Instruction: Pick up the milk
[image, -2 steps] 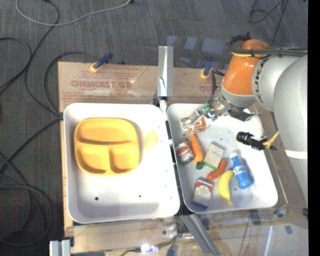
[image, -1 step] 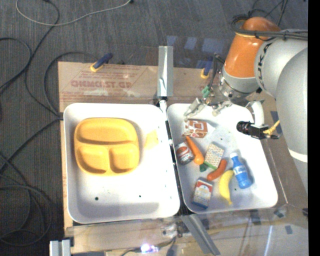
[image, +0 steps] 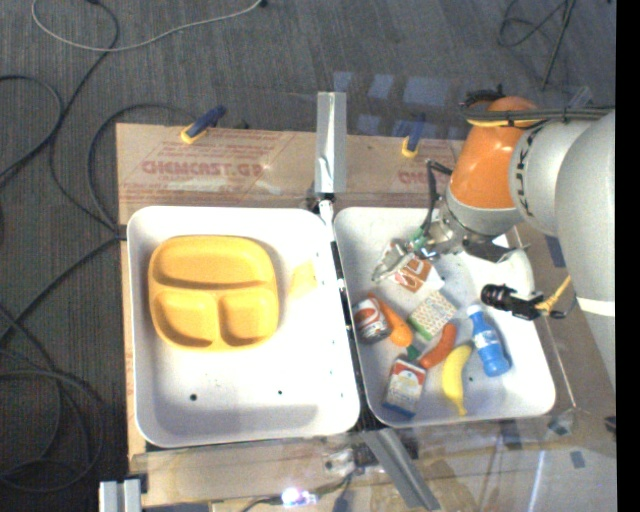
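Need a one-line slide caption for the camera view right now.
Gripper low over the right bin by a small carton; yellow tray in the left bin.

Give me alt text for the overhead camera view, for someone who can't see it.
A grey and orange arm reaches from the right, its gripper low over a small carton in the right bin, among a can, carrot, blue bottle, banana and another carton. The left bin holds a yellow tray.

A robotics lab test cell.
Two white bins (image: 140, 330) are set on a tabletop (image: 150, 170) over grey carpet (image: 60, 100), loose cables (image: 40, 330) are strewn about, and an industrial arm (image: 560, 170) is mounted alongside.
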